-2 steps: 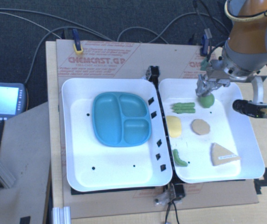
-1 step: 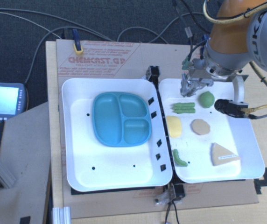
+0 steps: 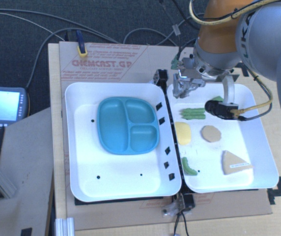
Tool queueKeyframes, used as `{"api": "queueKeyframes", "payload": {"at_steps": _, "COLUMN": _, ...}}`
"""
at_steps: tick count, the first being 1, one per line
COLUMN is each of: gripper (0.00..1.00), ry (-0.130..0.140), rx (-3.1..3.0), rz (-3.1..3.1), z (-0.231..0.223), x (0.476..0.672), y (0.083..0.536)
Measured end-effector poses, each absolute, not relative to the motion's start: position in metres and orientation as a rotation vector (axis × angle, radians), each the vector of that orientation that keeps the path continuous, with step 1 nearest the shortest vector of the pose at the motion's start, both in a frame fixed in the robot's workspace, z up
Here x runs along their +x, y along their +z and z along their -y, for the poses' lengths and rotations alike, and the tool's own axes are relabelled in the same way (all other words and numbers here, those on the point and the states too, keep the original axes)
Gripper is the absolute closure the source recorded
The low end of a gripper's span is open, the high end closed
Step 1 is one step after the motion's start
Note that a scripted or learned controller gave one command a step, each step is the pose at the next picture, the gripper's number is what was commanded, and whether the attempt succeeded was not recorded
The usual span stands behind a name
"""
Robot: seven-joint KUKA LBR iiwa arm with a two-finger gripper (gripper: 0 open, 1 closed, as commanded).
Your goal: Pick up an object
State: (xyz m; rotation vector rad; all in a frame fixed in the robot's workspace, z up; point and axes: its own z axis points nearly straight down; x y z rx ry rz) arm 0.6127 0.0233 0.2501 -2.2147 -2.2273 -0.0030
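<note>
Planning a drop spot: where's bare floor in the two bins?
Left bin: bare strip along the near wall, below the blue tray. Right bin: crowded centre, with green beans, yellow piece, cookie, wedge; gripper over far-left corner.

Items, right bin, five loose pieces:

1. Green bean pod, lying flat and lengthwise across, near the bin's far-left corner.
2. Pale yellow piece, rounded, close to the left wall, mid-length.
3. Tan round cookie, flat, near the bin's middle (just right of the yellow piece, apart from it).
4. Tan wedge, triangular, with a white label, toward the near-right corner.
5. Small green curved piece, beside the left wall, near the front edge.
</note>
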Motion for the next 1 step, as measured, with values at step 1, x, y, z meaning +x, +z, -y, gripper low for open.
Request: {"api": "queueKeyframes", "payload": {"at_steps": 1, "gripper": 1.0, "ry": 0.002, "rx": -2.213, "rz": 2.224, "z": -0.071, "x": 0.6166, "y": 0.2323}}
